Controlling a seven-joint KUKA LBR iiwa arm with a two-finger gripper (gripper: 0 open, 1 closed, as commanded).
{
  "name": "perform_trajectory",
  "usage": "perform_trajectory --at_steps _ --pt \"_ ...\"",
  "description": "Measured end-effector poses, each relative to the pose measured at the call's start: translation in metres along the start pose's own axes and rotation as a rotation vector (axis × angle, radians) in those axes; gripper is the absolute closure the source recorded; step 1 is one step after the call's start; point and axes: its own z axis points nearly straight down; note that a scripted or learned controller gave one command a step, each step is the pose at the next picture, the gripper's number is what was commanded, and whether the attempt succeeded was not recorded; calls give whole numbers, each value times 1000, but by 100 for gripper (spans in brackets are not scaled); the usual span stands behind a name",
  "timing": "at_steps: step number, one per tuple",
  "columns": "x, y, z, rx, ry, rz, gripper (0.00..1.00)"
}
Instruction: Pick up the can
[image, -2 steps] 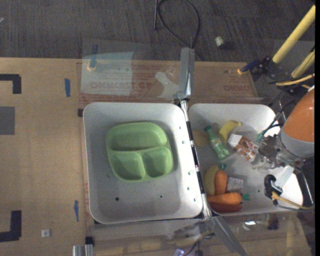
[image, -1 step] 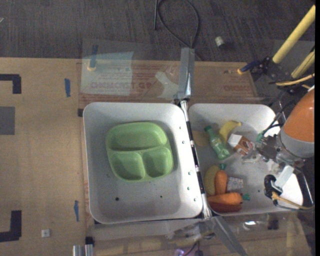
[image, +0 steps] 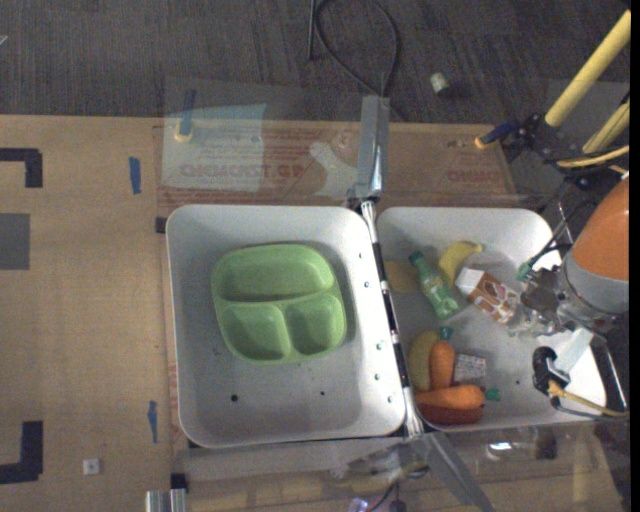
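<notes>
The left bin (image: 190, 400) holds a green divided plate (image: 279, 302) lying flat near its middle, well away from the pile next door, so it plays no part in the grasp. Across the shared rim, the right bin (image: 520, 225) is crowded: a green bottle (image: 433, 285) lies on its side beside a yellow piece (image: 458, 257), and a small carton (image: 493, 297) rests just to their right. Lower down, a yellow and an orange piece (image: 433, 362) stand close together above a carrot (image: 452, 398) along the near wall. What I take to be the can (image: 470, 367) is the small labelled object wedged between the orange piece and the carrot, though it is too small to be sure. That tight nesting probably leaves little room on either side of it. The gripper (image: 535, 308) hangs low over the bin's right part, just beside the carton and apart from the can; whether it is wide or narrow cannot be told here. The arm (image: 603, 255) comes in from the right, so I judge the can not yet picked up
</notes>
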Motion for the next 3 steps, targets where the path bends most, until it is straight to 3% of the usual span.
perform_trajectory --at_steps 1,2,3 --pt "-17 -38 -135 9 0 -51 100" --pt "-25 -34 -122 7 5 -863 100" --pt "-26 -32 -133 3 3 -860 100"
